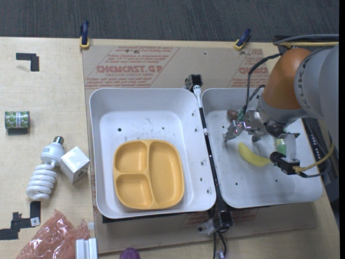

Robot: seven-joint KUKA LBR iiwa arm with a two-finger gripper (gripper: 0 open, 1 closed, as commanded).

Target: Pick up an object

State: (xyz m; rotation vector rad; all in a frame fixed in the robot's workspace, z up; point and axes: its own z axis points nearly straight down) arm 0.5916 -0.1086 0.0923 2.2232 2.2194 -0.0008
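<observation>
In the right bin (pixel 269 190) lies a yellow banana-shaped object (pixel 252 156), slanting down to the right. My gripper (pixel 239 129) hangs over the bin's upper left part, just above and left of the banana. Its metal fingers (pixel 232 131) point left and nothing shows between them. A small green object (pixel 281 144) peeks out under the arm's wrist, right of the banana. The grey arm with its orange band (pixel 285 80) covers the bin's upper right corner.
The left bin (pixel 108 112) holds a yellow three-compartment plate (pixel 148 174). Outside the bins on the left lie a spiral light bulb (pixel 44 171), a white cube (pixel 75 164), a green can (pixel 16 120) and a pink mesh bag (pixel 51 236).
</observation>
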